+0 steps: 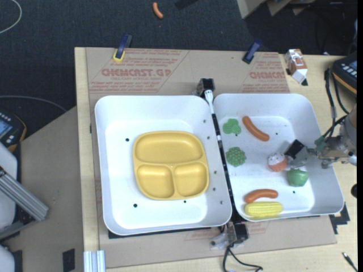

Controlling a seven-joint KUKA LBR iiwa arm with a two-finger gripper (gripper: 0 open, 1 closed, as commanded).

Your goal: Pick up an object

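a: nearest the lens?
b: black clip [237,232] with a loose cable, at the bench's near edge between the bins. just behind it, inside the right bin [323,200], a yellow corn cob [263,209] lies along the near wall, long axis left-right.

a: other things to pick, and headings?
b: near sausage [261,195] just beyond the cob, almost parallel to it, right end a touch farther. far sausage [255,128] lies aslant, one end far-left, the other near-right. far broccoli [231,127] and near broccoli [235,156] sit by the bin's left wall; lumpy, no clear axis.

a: gripper?
b: gripper [303,160] comes in from the right, low over the right half of the right bin. a red-and-white piece [277,162] sits just to its left, and a green round piece [297,178] just on its near side. contact with either: unclear. cannot tell whether the pincer is apart or together.

a: surface, room?
b: left bin [108,152] holds a yellow tray [170,164], three compartments, one wide at the far side and two near. both bins are white, side by side on a cardboard sheet [170,67] with red print, pinned by blue clamps [122,47] at its far edge. pale wood bench [79,169] underneath. dark carpet [85,10] beyond, with a small orange thing [157,10] on it.
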